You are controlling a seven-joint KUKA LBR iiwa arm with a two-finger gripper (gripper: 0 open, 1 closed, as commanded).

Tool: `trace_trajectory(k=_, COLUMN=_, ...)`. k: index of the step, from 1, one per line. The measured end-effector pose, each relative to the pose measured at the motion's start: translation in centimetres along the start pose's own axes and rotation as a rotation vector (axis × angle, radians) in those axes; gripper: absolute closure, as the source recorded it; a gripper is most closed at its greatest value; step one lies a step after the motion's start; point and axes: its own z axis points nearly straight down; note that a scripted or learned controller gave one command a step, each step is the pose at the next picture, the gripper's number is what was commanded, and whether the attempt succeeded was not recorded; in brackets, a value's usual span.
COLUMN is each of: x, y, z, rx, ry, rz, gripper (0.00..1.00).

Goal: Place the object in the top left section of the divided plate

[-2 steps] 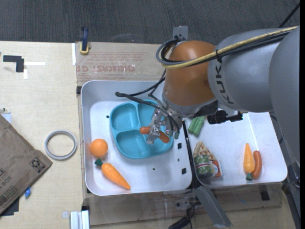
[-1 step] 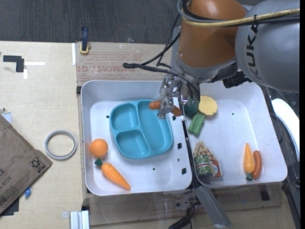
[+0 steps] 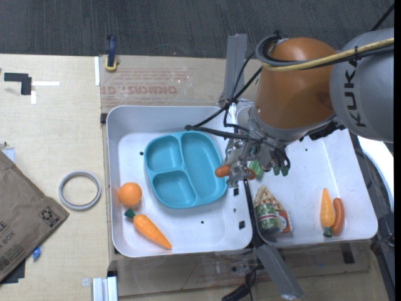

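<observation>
- Gripper (image 3: 233, 171) fingers pinch a small orange sausage-shaped toy (image 3: 223, 170) at the plate's right edge.
- Divided plate (image 3: 185, 168) is turquoise, three-sectioned, lying in the left bin (image 3: 188, 237).

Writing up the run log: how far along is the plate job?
Partly done. A small orange object appears caught at the gripper, lifted beside the right rim of the blue divided plate. In hand: carrying it over. Left: setting it in the plate's top left section, which holds nothing yet.
</observation>
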Motion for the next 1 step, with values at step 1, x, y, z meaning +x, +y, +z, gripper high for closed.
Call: trace_trajectory(k=1, x=-4.31, y=5.95, z=10.39, rx=-0.006, ry=-0.014, rz=0.101, gripper=1.00)
